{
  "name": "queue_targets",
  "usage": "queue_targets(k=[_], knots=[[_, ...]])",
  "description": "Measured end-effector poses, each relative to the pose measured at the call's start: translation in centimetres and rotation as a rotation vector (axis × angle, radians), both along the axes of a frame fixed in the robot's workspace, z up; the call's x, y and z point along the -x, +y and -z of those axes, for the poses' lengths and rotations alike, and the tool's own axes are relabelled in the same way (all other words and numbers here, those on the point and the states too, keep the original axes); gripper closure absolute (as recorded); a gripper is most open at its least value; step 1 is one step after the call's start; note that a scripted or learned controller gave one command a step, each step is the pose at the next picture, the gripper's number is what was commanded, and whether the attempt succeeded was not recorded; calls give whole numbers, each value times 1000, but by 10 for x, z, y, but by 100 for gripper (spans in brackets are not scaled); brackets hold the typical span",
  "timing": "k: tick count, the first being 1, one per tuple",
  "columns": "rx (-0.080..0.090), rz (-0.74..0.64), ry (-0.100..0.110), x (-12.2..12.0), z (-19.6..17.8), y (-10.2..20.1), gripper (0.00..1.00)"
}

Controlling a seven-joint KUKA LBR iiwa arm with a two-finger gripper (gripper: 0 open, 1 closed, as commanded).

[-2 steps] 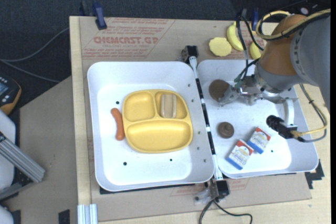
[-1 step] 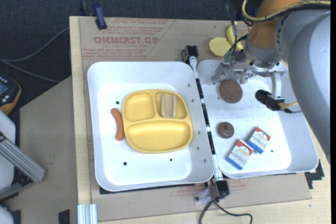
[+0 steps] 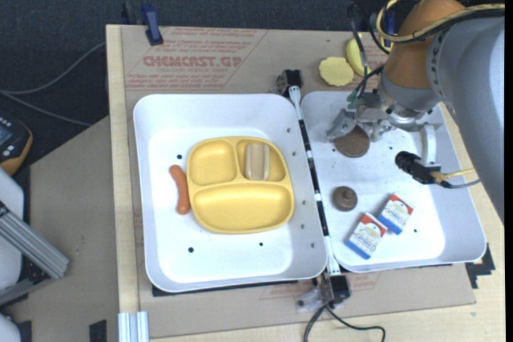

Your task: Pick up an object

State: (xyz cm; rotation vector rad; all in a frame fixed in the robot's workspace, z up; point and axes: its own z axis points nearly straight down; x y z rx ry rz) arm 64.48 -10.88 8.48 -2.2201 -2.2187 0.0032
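Observation:
My gripper (image 3: 355,124) hangs low over the upper left part of the right bin (image 3: 457,248). A flat brown round piece (image 3: 352,146) lies directly beneath it, partly covered by it. Lower in the same bin rests a smaller brown round piece (image 3: 345,198). Two small white, blue and red cartons (image 3: 395,214) (image 3: 366,235) lie side by side near the bin's front. The grey arm with its orange band (image 3: 417,44) comes in from the upper right.
The left bin (image 3: 160,252) holds a yellow divided plate (image 3: 238,208) with a tan piece (image 3: 256,161) in its upper right compartment. An orange sausage (image 3: 180,189) lies left of the plate. Behind the right bin, yellow toy food (image 3: 337,70) sits on the bench.

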Motion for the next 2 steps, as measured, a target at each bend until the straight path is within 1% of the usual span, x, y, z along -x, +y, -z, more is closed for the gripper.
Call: queue_targets(k=[1, 2], knots=[[1, -3, -5, -2, -11, 0, 100], [0, -5, -12, 35, -106, 38, 100]])
